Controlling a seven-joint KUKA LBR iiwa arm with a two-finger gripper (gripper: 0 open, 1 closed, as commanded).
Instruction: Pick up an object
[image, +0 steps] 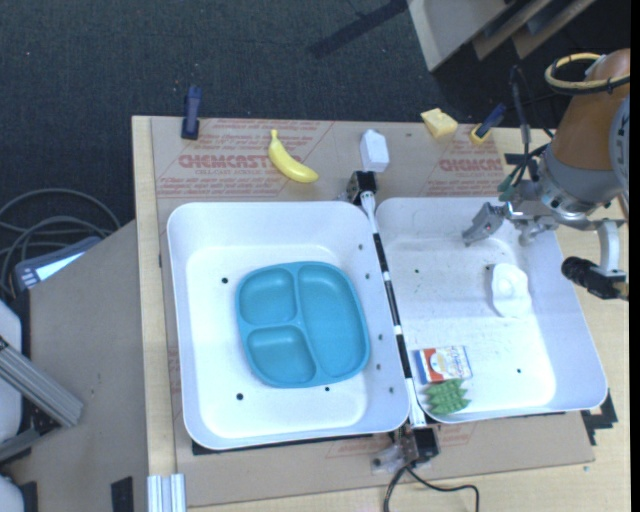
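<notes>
Camera view: smooth divided blue plate (300, 322), glossy curved banana (289, 161).

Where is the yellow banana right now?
The banana lies on the brown board behind the left bin, outside it, near the top of the camera view, left of a small white block.

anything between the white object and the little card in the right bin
No. In the camera view the stretch of right bin floor between the white object and the card is bare.
</notes>
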